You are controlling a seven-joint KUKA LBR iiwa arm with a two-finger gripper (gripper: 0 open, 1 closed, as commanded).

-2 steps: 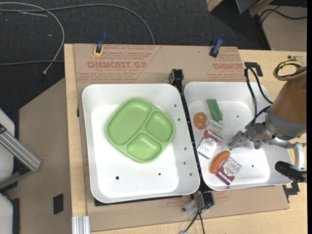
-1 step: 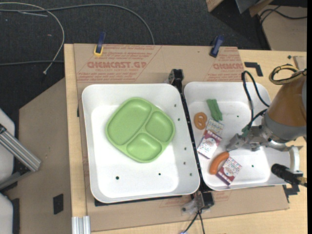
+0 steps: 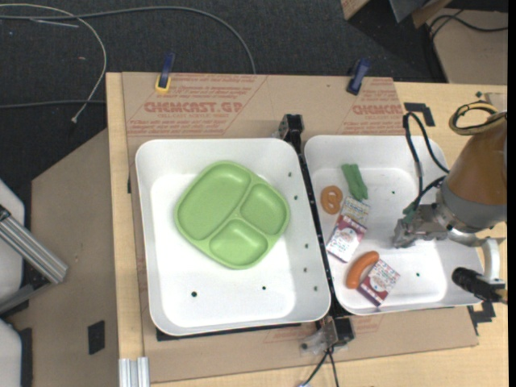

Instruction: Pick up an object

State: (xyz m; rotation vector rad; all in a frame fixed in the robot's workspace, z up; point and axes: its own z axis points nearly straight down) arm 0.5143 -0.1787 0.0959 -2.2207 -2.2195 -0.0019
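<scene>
The right bin (image 3: 403, 153) holds several small items: a green block (image 3: 353, 181), an orange round piece (image 3: 331, 198), two pink-and-white packets (image 3: 348, 230), an orange sausage shape (image 3: 362, 269) and another small packet (image 3: 380, 280). My gripper (image 3: 409, 234) hangs low over the right half of this bin, to the right of the packets and apart from them. The grey arm with its orange band (image 3: 481, 168) comes in from the right above it.
A green divided plate (image 3: 232, 213) lies in the left bin (image 3: 153, 216). A black clamp (image 3: 292, 126) sits between the bins at the back. Blue clips (image 3: 166, 69) hold the cardboard base. Cables (image 3: 415, 139) loop near the arm.
</scene>
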